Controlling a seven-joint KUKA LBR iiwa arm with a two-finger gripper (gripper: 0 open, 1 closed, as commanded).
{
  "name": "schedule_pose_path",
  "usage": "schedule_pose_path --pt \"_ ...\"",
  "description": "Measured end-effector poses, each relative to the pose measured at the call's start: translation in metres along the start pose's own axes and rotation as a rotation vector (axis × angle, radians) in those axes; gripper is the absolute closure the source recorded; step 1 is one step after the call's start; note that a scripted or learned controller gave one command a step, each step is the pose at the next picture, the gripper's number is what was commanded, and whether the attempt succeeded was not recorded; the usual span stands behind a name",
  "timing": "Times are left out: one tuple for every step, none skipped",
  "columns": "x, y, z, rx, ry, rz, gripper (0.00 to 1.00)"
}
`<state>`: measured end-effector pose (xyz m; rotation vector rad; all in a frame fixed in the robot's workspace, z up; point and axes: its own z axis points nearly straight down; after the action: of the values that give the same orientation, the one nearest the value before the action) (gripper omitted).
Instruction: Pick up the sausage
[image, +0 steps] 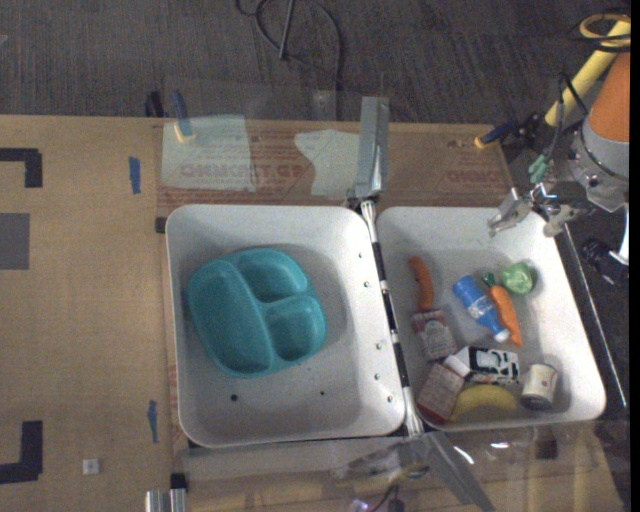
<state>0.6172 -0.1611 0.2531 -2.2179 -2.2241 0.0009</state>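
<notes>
The sausage (422, 282) is a small reddish-orange link lying near the left wall of the right bin (455, 232), pointing away from the camera. My gripper (530, 217) hangs over the far right corner of that bin, well to the right of the sausage and apart from it. Its fingers (505, 215) are spread open with nothing between them.
A teal divided plate (257, 310) lies in the left bin (200, 400). Sharing the right bin are a blue bottle (478, 303), a carrot (507, 313), a green piece (518, 278), a banana (486, 402), a white can (540, 383) and several small packets (436, 335).
</notes>
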Motion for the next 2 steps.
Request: schedule_pose_path --pt "0.047 0.001 0.098 0.001 0.000 0.008 0.00" --pt "0.061 -0.005 0.165 -0.008 -0.001 -0.047 0.00"
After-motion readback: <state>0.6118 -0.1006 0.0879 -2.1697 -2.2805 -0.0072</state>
